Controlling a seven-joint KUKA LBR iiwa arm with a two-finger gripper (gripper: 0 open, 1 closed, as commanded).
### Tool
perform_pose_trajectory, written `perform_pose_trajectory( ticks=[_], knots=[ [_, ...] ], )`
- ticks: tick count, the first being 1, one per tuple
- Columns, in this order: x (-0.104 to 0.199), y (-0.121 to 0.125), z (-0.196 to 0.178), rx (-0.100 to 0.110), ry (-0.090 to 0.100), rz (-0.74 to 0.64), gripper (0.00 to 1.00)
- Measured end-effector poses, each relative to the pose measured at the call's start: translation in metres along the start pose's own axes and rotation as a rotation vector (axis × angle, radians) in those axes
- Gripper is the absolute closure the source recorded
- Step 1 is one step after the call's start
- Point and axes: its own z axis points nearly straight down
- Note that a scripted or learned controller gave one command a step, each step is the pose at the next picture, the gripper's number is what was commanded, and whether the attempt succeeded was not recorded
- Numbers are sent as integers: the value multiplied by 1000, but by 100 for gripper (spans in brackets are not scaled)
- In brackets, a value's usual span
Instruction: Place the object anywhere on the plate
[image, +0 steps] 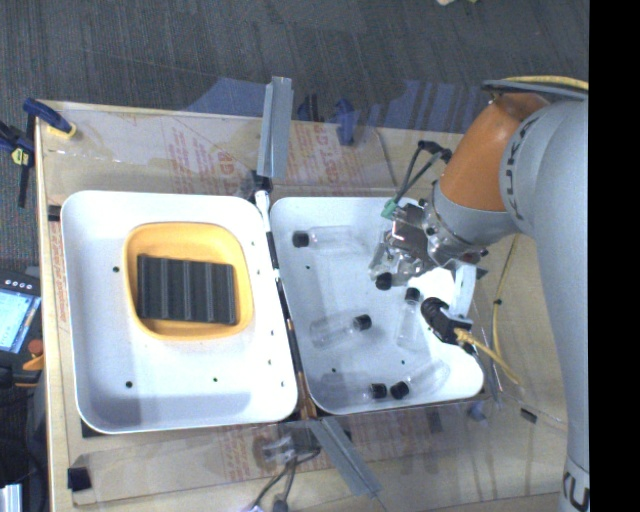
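Two shallow white bins sit side by side on my bench, and I see the left bin (90, 300) carrying a yellow plate (188, 240) with a dark ribbed insert (188, 290) lying across its middle. My task objects look like small clear vials with black caps, scattered over the right bin (300, 380). One vial (318, 239) lies near that bin's far left corner, its cap pointing left. Another vial (340, 328) lies about mid-bin, cap to the right. Two black caps (389, 390) sit close together near the front edge, with the clear bodies too faint for me to trace properly. None of these vials is on the plate. My arm (520, 160) reaches in from the right, the orange band showing above the wrist, and the gripper (395, 262) hangs low over the far right part of the right bin. I cannot tell how its jaws stand, since the wrist hardware covers them from this angle. A black cap (384, 283) shows just below the gripper and another (412, 295) just beside it, but I cannot say whether either is touched. A black and yellow cable (462, 335) runs along the bin's right rim.
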Motion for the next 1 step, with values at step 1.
perform_pose_trajectory(
  ticks=[1],
  knots=[
    [49, -7, -23, -1, -1, -280, 100]
  ],
)
